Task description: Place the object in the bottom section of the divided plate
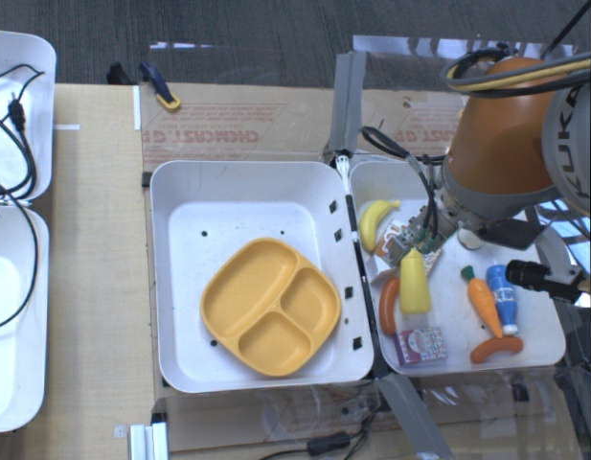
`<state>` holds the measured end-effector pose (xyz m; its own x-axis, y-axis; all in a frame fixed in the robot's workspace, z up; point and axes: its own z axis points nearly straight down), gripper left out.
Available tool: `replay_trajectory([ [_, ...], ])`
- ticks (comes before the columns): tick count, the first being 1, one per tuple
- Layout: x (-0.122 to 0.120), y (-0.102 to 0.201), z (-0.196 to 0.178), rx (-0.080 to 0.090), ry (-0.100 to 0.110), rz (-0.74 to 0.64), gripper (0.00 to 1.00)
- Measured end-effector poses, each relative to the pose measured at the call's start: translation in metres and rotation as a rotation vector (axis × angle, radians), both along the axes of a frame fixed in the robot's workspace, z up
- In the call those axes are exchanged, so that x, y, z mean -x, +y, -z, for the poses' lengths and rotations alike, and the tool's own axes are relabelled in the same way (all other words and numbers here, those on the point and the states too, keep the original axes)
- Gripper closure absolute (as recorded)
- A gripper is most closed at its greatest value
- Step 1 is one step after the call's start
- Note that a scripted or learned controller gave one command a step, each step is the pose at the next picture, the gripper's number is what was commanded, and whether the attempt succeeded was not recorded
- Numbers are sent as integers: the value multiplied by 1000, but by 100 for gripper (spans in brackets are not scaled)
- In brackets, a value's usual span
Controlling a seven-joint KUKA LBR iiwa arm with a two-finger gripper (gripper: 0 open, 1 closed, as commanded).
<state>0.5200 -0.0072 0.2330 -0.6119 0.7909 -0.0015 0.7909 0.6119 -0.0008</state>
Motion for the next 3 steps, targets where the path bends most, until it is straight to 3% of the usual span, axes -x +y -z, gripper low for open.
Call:
replay_trajectory([
  [1,-62,55,42,-1,1,-127,100],
  [2,-24,130,74,0,3,177,100],
  [3,9,179,136,-12,-16,493,100],
])
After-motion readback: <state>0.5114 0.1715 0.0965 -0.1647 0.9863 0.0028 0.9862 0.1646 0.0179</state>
